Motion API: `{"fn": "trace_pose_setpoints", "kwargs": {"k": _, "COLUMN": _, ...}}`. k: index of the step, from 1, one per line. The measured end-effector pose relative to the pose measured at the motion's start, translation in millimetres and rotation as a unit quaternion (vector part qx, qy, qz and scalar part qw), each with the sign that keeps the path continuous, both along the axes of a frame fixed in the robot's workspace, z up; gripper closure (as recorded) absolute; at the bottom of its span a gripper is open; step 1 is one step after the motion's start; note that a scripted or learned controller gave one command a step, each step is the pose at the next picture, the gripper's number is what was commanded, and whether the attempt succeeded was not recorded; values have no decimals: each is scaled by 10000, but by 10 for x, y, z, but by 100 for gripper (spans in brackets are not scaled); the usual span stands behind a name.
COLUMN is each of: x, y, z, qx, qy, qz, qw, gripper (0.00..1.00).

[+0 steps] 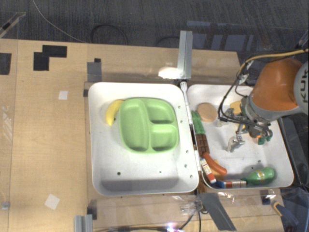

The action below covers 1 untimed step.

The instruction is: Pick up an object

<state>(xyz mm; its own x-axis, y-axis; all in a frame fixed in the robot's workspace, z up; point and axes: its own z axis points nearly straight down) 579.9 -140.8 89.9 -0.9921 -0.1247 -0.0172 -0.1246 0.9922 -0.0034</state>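
Beside a curved yellow banana point(112, 112), glossy green compartmented plastic tray point(147, 124).

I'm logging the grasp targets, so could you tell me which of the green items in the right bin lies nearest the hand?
The green bottle-shaped item at the right bin's front edge lies nearest the hand; the thin green stick lies farther off, against the bin's left wall.

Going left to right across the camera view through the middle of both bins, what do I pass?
Yellow banana → green divided plate → round tan disc → gripper over the right bin.
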Motion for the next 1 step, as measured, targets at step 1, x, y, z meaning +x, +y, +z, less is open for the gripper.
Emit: {"fn": "trace_pose_setpoints", "kwargs": {"k": 1, "x": -119, "y": 571, "z": 7, "qx": 15, "qy": 2, "qz": -365, "qw": 9993, "gripper": 0}}
